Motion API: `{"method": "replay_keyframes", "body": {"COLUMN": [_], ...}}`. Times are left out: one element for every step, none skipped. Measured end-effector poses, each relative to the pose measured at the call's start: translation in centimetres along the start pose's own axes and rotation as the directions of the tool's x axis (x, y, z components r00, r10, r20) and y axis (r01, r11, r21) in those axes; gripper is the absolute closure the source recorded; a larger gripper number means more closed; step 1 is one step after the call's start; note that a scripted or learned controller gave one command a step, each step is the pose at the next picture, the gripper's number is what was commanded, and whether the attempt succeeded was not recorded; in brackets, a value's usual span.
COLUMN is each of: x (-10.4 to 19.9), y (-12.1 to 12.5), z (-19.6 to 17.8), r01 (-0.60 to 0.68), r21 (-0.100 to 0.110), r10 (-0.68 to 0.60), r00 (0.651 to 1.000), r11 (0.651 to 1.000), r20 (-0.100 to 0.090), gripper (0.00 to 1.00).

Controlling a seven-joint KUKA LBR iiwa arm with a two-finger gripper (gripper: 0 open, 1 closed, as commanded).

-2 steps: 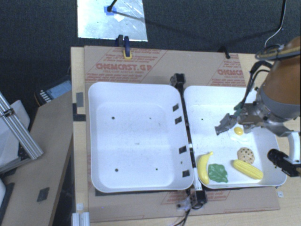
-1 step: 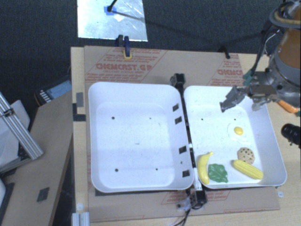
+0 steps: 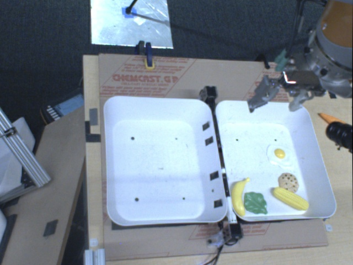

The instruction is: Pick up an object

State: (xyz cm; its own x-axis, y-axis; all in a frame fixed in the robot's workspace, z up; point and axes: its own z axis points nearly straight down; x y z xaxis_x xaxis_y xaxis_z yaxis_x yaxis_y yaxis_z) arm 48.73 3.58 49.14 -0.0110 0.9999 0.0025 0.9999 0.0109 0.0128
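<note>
- I see the gripper (image 3: 278,99) hanging over the far edge of the right bin (image 3: 309,142), near its far right corner, with the grey arm (image 3: 331,48) coming in from the right above it.
- Its two fingers are spread apart, one at (image 3: 259,99) and the other nearer the bin's right wall; nothing lies between them.
- All the objects I could pick sit in the near half of the right bin. The fried egg (image 3: 279,154) lies near the right wall, about midway along it.
- The cookie (image 3: 288,181) is just nearer than the egg, and the corn cob (image 3: 290,199) lies just beside it, close to the near right corner.
- The banana (image 3: 238,196) lies along the left wall at the near left corner, with the green leaf (image 3: 255,202) touching or almost touching its right side.
- The far half of the right bin's floor, under the gripper, is bare white, so I read open room there.
- The left bin (image 3: 110,148) shares a clipped seam with the right one; I see only its white floor and a few dark dots.
- Both bins rest on a cardboard sheet (image 3: 146,77) on the bench.
</note>
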Motion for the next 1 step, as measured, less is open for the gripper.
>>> {"method": "replay_keyframes", "body": {"x": [8.67], "y": [0.06], "z": [-4.59], "r01": [0.003], "r21": [0.006], "r10": [-0.003], "r00": [1.0], "r11": [1.0], "r20": [-0.001], "gripper": [0.0]}}
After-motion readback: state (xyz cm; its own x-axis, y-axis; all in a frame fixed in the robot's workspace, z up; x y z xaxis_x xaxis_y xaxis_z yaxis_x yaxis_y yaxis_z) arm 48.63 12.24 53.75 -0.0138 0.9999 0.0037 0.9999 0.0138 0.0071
